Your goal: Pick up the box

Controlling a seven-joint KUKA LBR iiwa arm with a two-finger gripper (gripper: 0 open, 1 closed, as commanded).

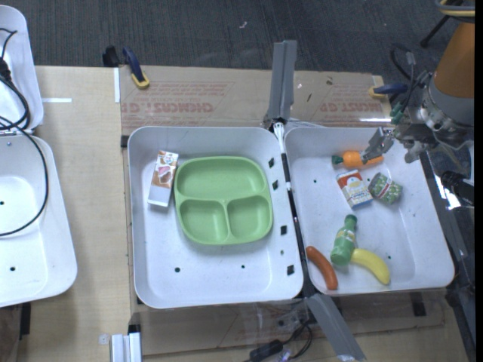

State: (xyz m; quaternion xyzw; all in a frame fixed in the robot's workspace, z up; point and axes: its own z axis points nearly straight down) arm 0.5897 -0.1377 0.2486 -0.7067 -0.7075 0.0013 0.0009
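A small white and brown box lies flat in the left bin, against the left side of a green divided plate. A second small carton, red and white, lies in the right bin. My gripper hangs over the far right part of the right bin, just right of an orange toy and above the red and white carton. Its fingers stand apart with nothing between them. It is far from the box in the left bin.
The right bin also holds a round green item, a green bottle, a banana and a red sausage. A grey divider post stands between the bins at the back.
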